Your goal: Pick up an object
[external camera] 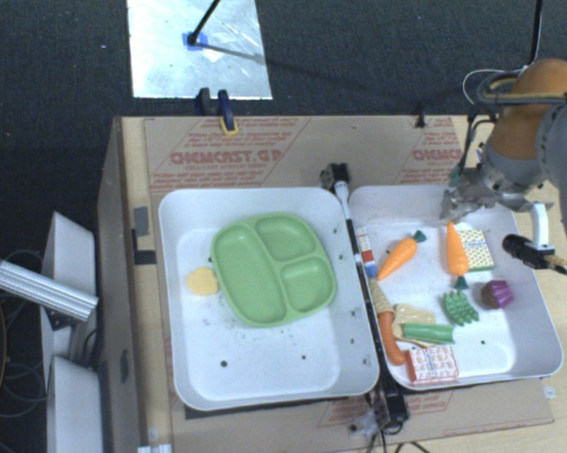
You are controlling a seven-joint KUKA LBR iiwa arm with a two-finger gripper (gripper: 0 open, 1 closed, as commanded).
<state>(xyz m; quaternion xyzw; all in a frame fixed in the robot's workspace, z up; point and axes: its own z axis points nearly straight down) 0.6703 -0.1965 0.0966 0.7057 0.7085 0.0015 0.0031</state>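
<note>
One fixed camera looks down at a slant (from above the bench) on both bins (188, 300).

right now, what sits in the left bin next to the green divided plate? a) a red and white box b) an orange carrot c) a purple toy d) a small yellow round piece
d, a small yellow round piece lies at the left edge of the green divided plate in the left bin; the carrots, purple toy and box are all in the right bin.
</note>
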